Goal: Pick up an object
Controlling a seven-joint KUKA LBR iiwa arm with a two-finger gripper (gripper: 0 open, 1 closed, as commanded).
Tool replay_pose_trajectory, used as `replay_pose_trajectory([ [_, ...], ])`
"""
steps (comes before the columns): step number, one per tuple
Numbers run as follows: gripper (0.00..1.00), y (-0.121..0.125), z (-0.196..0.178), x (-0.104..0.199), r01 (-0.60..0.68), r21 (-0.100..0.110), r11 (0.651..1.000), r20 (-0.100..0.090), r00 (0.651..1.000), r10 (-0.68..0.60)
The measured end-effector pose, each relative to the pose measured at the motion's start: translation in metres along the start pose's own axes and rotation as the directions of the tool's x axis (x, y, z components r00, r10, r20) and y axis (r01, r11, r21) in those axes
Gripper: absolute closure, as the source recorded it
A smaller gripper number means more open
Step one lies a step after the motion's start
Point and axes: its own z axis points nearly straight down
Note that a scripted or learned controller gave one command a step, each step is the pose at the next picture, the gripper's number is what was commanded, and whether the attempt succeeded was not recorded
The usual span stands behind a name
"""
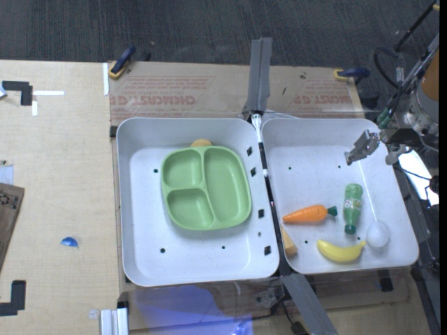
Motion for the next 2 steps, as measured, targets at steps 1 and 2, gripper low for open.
replay_pose_trajectory([
  [1,0.00,-0.015,0.192,0.010,-0.076,-0.002,0.997,-0.001,0.997,0.076],
  [2,0.00,-0.063,0.194,0.034,-0.012,0.000,1.000,-0.001,1.000,0.012],
])
